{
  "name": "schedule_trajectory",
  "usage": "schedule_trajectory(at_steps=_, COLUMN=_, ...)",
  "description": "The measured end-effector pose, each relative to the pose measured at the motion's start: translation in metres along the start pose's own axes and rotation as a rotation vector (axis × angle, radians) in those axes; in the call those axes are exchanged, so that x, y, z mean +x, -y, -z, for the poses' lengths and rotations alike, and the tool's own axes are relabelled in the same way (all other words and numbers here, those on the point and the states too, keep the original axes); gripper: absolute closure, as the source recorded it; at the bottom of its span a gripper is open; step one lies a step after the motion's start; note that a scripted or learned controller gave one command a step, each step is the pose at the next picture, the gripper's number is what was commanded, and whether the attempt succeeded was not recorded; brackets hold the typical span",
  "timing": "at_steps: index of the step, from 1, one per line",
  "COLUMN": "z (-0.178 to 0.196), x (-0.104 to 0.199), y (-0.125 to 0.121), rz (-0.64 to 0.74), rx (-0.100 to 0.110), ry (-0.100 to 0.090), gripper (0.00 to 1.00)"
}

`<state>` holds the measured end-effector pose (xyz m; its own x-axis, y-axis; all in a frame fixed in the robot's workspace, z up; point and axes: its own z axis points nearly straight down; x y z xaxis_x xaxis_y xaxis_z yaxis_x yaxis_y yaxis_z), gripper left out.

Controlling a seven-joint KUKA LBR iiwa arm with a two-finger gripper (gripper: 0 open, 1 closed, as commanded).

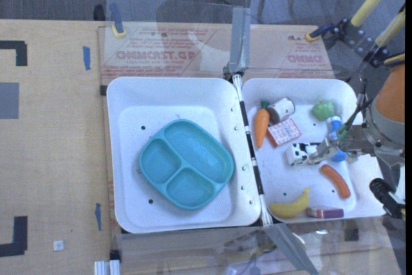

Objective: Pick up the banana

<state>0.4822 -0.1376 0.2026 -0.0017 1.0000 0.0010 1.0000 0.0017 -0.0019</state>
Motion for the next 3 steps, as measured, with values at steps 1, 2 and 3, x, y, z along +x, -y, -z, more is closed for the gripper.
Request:
schedule_trajectory(at_steps=1, z=-0.092, x=0.04, y=0.003, rz=0.292, rx=0.0, ry=-0.001, gripper=0.0)
schedule_trajectory(at_steps=2, z=-0.114, x=0.008, y=0.0, rz=0.622, rx=-0.008, ry=0.001, gripper=0.0)
schedule_trajectory(at_steps=3, z=-0.103, x=0.002, y=-0.002, rz=0.612, rx=-0.02, ry=0.013, gripper=1.0)
